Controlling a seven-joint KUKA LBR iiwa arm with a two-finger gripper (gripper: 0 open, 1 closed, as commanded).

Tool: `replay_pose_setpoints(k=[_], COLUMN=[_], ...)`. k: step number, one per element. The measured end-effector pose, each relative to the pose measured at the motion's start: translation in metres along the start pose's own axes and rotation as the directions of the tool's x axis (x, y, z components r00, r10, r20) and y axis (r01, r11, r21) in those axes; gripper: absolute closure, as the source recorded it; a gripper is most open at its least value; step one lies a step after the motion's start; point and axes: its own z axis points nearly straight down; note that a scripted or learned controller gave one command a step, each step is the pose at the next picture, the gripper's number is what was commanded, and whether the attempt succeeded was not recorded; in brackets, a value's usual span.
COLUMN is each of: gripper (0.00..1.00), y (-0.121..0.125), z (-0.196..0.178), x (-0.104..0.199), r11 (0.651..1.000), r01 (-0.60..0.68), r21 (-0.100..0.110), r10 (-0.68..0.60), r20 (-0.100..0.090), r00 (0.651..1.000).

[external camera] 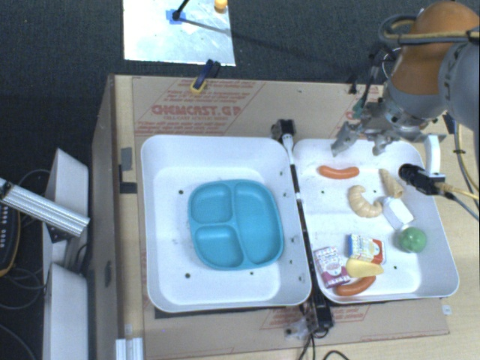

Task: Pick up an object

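Hovering: gripper point(361, 139) spread, holding nothing, just above the sausage point(338, 172) | sausage lies in right bin point(442, 276), upper left | advice: descend straight, straddle its narrow width.

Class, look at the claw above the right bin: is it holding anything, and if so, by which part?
Nothing is held. The claw hangs open above the far end of the right bin, its fingers spread with nothing between them; the red sausage lies just below, untouched.

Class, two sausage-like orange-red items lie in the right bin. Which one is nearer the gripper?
The sausage at the bin's far end, lying just below the gripper. The other sausage sits at the near edge, partly under a yellow piece.
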Motion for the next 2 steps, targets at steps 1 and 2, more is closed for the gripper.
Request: replay_pose_setpoints(k=[1, 2], gripper=[0.00, 0.00], y=[0.023, 0.026], z=[0.112, 0.120], x=[-0.038, -0.056], r11=[1.000, 1.000], r01=[-0.001, 0.001], r21=[-0.004, -0.014], r10=[0.001, -0.001], r20=[0.001, -0.005], r00=[1.000, 1.000])
